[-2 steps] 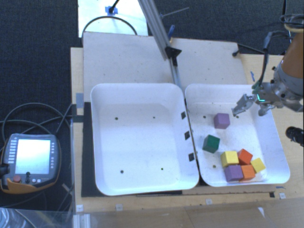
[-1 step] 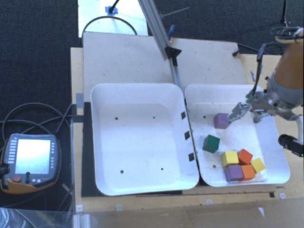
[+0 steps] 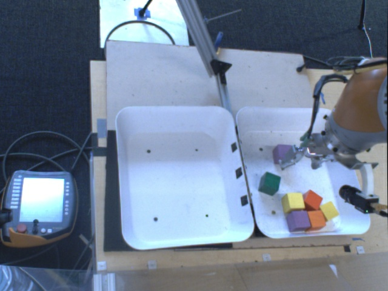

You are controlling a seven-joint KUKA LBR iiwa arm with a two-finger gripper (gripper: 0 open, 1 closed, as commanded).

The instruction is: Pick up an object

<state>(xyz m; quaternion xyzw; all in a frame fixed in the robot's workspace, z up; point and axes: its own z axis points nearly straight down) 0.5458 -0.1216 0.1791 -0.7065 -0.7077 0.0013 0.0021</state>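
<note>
We see the end effector [image 3: 298,157] in the right bin [image 3: 262,223], touching a purple cube [image 3: 281,153]; can't tell its grip state. Green cube [image 3: 269,183] nearby.

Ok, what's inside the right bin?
The right bin holds a purple block by the gripper, a green cube, and a cluster of yellow, orange and purple blocks. The arm covers the bin's far right corner.

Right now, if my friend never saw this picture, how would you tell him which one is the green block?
Find the right bin of the two white ones. The green block sits alone near that bin's left wall, between the purple block by the gripper and the huddle of blocks in the lower corner. It is the only green one.
</note>
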